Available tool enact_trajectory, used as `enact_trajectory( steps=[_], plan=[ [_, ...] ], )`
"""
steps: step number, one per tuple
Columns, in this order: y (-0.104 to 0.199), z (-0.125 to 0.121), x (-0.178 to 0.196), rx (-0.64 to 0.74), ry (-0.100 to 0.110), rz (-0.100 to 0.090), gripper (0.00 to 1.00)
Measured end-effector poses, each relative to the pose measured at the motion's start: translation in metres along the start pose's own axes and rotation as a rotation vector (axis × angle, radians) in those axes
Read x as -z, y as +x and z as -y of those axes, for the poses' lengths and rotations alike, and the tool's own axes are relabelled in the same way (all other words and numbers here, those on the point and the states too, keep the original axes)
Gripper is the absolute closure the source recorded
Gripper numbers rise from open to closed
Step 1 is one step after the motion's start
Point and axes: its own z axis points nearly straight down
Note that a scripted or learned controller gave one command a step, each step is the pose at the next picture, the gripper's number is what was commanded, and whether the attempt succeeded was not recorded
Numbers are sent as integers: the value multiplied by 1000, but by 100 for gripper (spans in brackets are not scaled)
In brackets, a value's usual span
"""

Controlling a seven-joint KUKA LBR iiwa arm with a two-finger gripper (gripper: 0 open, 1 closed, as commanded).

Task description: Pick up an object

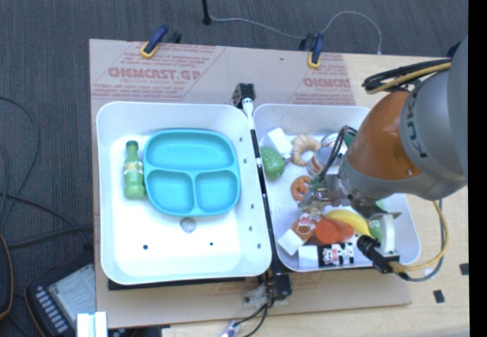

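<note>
The right bin [287, 261] holds a pile of toy food. In it lie a green leafy piece [272, 163], a beige ring [306, 146], an orange pretzel-like piece [300, 188], a yellow banana [348, 220], a red-orange round piece [330, 232] and a white box with black print [329, 255]. My gripper [321, 192] is low over the middle of this pile, between the pretzel piece and the banana. The grey and orange arm covers the bin's right half. I see nothing clearly held between the fingers.
The left bin [122, 252] holds a blue divided plate [191, 173], a green bottle [134, 170] by its left wall and a small grey disc [187, 225] below the plate. Blue and yellow clamps [314, 52] sit at the board's far edge.
</note>
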Motion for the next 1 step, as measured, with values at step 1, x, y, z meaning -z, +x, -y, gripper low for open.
enact_trajectory(
  steps=[1],
  plan=[
    [0, 1, -1, 0, 4, -1, 0]
  ],
)
